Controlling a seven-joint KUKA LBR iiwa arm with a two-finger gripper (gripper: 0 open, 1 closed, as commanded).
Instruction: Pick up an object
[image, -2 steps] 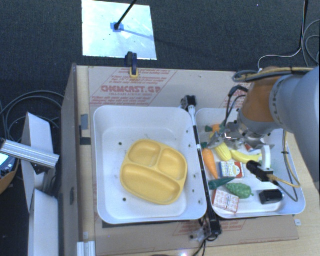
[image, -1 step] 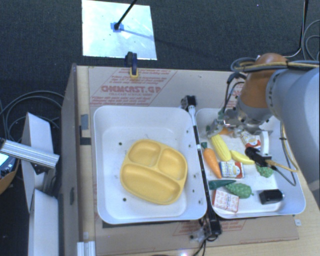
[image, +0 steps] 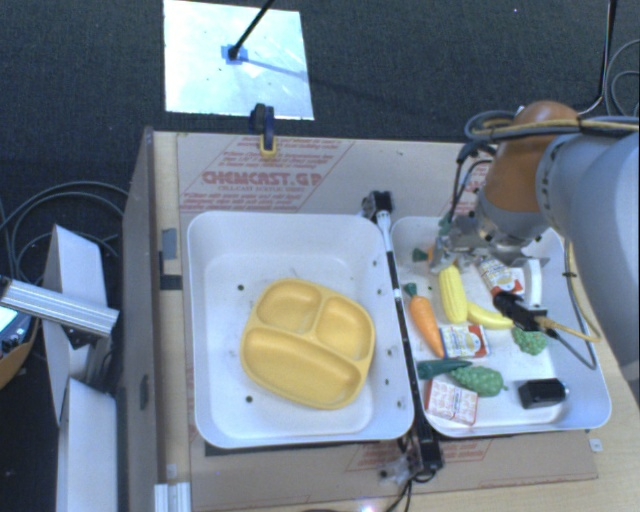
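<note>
At the near edge of the desk (image: 300, 455) we note two shallow white bins side by side. The left bin (image: 215, 300) carries one yellow divided tray (image: 308, 342), lying flat near the middle. The right bin (image: 590, 400) holds the clutter from which an object is to be picked.

Nearest in that bin we record a red-and-white packet (image: 452, 400), a black block (image: 541, 392) and a green leafy toy (image: 478, 379). Just beyond lie a second packet (image: 462, 340), a carrot (image: 425, 324) along the bin's left wall, a banana (image: 489, 316) and a small green piece (image: 531, 341). A corn cob (image: 453, 292) lies lengthwise further in, its far end just below the hand.

The hand (image: 470, 245) hangs low over the far part of the right bin, the grey arm (image: 590, 190) reaching in above it. We cannot tell whether it is open or closed, and we see nothing gripped. We judge its position suits a try at the corn cob or a neighbour, so the pick appears not yet made.

The items lie close together, several touching, and the dark divider (image: 395, 300) between the bins runs close beside the carrot; we judge both may hamper a clean grasp. Beyond the bins a pale sheet (image: 240, 60) lies on the dark floor.
</note>
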